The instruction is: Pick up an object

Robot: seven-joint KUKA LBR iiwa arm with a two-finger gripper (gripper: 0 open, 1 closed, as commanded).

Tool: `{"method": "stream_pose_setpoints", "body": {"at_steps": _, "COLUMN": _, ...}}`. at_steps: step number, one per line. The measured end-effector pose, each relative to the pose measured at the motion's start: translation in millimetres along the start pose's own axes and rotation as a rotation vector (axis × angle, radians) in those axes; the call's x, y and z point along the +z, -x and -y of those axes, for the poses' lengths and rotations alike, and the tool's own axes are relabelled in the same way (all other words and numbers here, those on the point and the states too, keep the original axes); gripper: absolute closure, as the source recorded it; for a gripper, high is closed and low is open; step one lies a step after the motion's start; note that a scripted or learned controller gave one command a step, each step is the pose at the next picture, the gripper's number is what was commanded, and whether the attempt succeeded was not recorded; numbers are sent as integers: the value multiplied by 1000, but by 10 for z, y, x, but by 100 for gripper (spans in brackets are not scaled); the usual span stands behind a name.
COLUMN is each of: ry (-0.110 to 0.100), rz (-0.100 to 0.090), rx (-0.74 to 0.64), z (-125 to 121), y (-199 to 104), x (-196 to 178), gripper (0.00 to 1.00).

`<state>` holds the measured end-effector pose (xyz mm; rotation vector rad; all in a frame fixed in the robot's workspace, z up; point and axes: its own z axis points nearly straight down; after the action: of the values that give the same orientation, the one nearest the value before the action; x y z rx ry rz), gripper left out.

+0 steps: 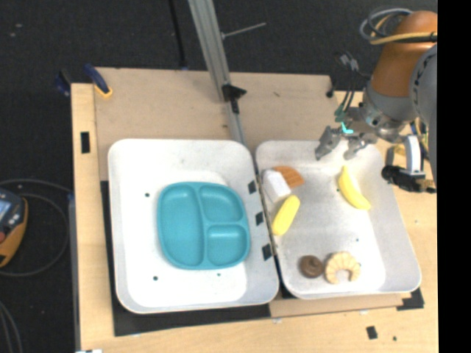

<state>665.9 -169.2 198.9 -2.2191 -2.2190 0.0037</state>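
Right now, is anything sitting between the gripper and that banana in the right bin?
Nothing visible. The gripper hangs open over the far end of the right bin, and the banana lies just in front of it on bare bin floor. The corn cob and the other items lie off to the side.

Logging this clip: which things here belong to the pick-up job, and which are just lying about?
Job:
pincer, open above the right bin
banana
corn cob
croissant
brown doughnut

Lying about:
blue divided plate
left bin
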Motion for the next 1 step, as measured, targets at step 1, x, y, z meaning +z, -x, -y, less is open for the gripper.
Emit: {"method": "stream_pose_setpoints", "body": {"at_steps": 1, "ry": 6, "rz": 2, "rx": -2, "z": -15, "y": 1, "x": -32, "gripper": 0}}
